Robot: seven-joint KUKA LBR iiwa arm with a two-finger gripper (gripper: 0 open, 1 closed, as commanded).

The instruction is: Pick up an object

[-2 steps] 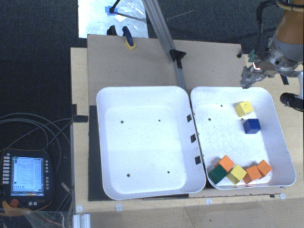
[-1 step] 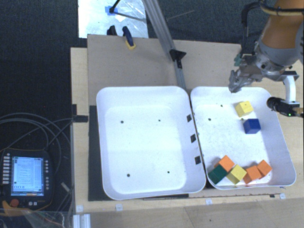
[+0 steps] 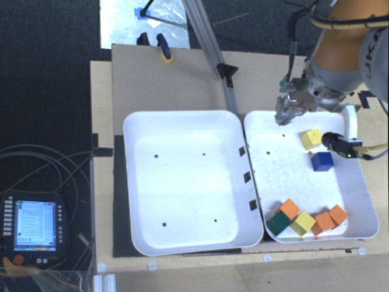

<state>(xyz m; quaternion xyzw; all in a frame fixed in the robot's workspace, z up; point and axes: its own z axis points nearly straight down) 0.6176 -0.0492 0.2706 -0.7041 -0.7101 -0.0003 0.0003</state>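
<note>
The metal two-finger end effector (image 3: 284,115) is hanging over the far left corner of the right-hand shallow white plastic bin (image 3: 358,181), and I cannot tell whether it is released or clenched; nothing is showing in it. It is sitting below the grey arm with the rounded orange band (image 3: 346,23), which is reaching in from the right.

By my judgement the approach step is under way: no block is being gripped, and a target is yet to be reached. The nearest candidates are lying apart from the end effector: a small yellow cube (image 3: 311,139) and, just beyond it, a small blue cube (image 3: 322,161), both matte and hard-edged. The next move is calling for a shift over one of them, then a straight descent with the tool aligned to flat faces.

Along the near wall, blocks are crowding together: an orange cube (image 3: 290,208), a dark green cube (image 3: 278,223), a second yellow cube (image 3: 302,223) and two more orange blocks (image 3: 330,218); these would be harder to isolate.

The left-hand white bin (image 3: 182,181), smooth and round-cornered, is resting on the tan tabletop (image 3: 182,81).
</note>
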